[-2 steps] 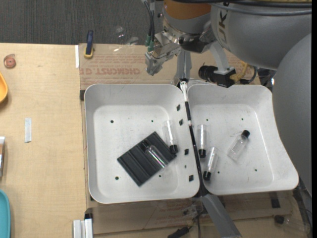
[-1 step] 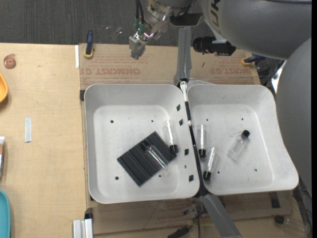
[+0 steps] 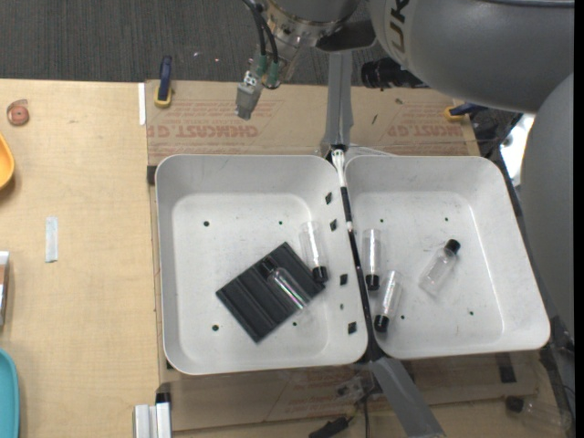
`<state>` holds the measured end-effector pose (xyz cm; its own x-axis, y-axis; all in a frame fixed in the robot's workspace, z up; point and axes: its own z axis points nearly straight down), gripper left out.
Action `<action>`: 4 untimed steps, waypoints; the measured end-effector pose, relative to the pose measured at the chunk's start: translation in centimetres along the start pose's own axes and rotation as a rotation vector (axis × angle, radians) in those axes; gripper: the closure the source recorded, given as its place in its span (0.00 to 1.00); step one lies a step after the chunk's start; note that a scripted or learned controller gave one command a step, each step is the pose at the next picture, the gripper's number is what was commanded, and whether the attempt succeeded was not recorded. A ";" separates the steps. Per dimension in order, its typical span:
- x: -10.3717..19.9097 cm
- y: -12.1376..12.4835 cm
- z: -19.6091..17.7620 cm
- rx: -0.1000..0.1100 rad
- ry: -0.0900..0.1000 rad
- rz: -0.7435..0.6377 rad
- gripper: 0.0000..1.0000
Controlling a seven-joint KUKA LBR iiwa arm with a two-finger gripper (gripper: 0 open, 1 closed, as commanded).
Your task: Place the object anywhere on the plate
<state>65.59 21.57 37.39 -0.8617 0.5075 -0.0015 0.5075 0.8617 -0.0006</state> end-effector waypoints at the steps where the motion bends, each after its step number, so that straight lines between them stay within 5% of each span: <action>1: 1.9 0.4 -5.2 -0.003 -0.002 -0.334 1.00; 2: 1.2 0.7 0.0 -0.001 0.000 -0.451 1.00; 3: 0.8 1.0 -5.2 -0.004 -0.003 -0.763 1.00; 4: 0.1 1.0 -6.8 -0.004 -0.004 -0.885 1.00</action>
<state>66.02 22.46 44.23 -0.9384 -0.3455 -0.0052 -0.3455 0.9384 0.0003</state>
